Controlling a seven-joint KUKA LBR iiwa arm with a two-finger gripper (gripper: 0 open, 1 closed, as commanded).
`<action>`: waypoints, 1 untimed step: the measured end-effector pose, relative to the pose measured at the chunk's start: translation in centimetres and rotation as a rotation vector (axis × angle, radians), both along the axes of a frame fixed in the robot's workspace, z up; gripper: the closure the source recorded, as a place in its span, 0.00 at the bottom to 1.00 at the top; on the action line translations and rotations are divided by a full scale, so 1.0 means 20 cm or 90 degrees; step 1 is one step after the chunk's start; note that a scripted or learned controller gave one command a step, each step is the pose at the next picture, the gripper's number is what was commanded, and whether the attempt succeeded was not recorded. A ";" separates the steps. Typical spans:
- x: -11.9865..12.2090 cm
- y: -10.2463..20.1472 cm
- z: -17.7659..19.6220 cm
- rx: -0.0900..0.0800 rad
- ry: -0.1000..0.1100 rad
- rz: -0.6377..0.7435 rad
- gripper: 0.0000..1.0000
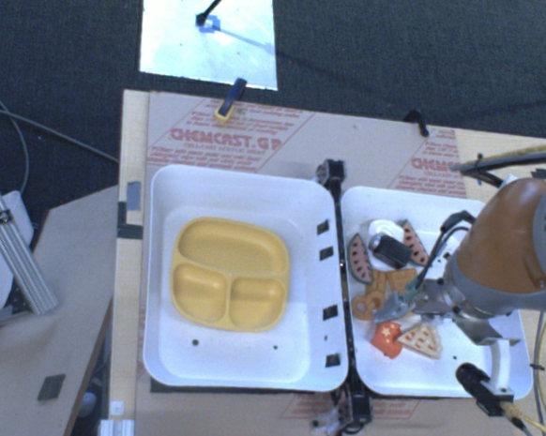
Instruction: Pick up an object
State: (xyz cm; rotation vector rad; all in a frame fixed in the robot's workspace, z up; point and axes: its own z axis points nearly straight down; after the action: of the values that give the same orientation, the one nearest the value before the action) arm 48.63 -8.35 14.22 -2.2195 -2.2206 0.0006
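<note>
The right bin (515,372) holds several toy foods. A watermelon slice (357,258) lies at its left. A black and white piece (387,244) and a red curved piece (413,242) sit toward the back. A brown flat piece (374,292) lies in the middle. In front are a red piece (387,339) and a tan triangular slice (422,340). My gripper (407,304) is low over the brown piece's right end, just above the red piece and the slice. The arm's orange band (511,236) hides the bin's right side.
The left bin (163,354) holds a yellow divided plate (231,273). Black clips (333,311) run along the wall between the two bins. A black part (482,386) of the arm hangs over the right bin's front right corner.
</note>
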 end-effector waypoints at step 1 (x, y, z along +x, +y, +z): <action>0.16 0.00 -0.29 0.000 -0.003 0.002 0.00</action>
State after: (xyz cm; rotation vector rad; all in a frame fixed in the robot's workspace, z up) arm 51.75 -8.38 8.32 -2.2188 -2.2256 -0.0038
